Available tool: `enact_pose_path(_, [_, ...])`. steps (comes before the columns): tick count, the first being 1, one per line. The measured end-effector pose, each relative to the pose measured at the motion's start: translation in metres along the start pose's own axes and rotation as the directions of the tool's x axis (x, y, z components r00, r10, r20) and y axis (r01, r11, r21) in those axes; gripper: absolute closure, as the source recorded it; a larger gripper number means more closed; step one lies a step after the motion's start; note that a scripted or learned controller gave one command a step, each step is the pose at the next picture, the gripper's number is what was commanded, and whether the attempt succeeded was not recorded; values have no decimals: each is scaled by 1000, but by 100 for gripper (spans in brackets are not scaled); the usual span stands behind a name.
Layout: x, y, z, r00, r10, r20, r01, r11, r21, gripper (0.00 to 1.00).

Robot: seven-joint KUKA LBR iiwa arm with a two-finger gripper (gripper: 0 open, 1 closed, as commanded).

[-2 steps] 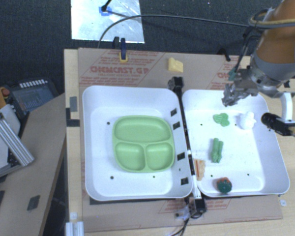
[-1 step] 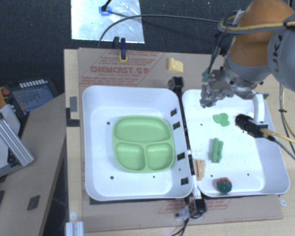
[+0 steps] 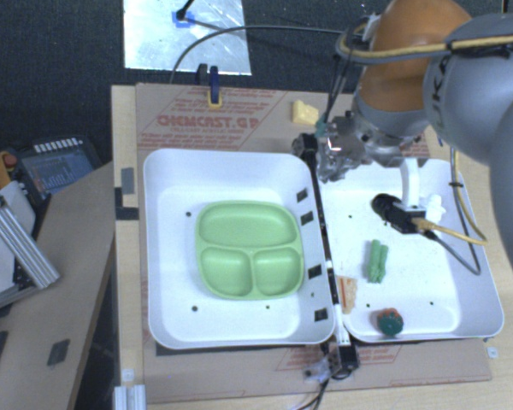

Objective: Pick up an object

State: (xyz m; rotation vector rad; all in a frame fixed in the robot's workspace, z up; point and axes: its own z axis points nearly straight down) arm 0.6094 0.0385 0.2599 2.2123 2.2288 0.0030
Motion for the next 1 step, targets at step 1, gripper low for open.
enact_pose_path(1, [48, 9, 10, 1000, -1, -1, 1, 1000, 0, 100])
